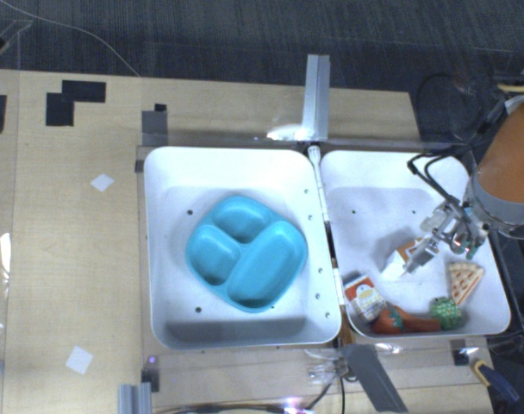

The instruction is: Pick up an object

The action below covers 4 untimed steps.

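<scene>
Single fixed camera, high above bench (64, 257), looking down at slant. Both white bins framed side by side: left bin (159, 231), right bin (365, 188). Dark floor across top. Arm (508, 166) enters from frame's right. Moderate distance, whole work area in shot.

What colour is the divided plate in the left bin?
Light blue; the divided plate shows plainly in the camera view.

No text, label or number can be read; the small red-and-white packet (363, 297) in the right bin (365, 188) bears print too small to make out.
</scene>
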Available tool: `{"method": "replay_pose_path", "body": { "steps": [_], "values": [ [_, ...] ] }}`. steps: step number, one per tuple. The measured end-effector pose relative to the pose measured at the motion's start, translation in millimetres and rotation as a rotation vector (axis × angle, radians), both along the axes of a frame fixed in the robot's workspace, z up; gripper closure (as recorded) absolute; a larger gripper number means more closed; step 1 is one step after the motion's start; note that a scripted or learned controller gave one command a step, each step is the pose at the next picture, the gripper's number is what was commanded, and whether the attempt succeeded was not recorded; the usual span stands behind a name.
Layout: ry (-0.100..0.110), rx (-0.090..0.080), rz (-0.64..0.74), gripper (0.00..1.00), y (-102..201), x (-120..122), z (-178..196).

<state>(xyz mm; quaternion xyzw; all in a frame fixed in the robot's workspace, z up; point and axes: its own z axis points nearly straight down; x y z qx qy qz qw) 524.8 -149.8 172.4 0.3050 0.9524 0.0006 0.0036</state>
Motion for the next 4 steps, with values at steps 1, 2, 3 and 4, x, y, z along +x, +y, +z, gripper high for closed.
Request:
{"method": "replay_pose_path", "body": {
  "steps": [1, 2, 3, 4],
  "values": [
    [-0.039, -0.002, -0.262, 0.00, -7, -25, -58],
    [-0.062, -0.011, -0.137, 0.00, 42, 34, -62],
    [-0.005, 0.000, -0.078, 0.00, 8, 119, 1],
    [-0.005, 0.003, -0.463, 0.00, 2, 107, -45]
  ]
}}
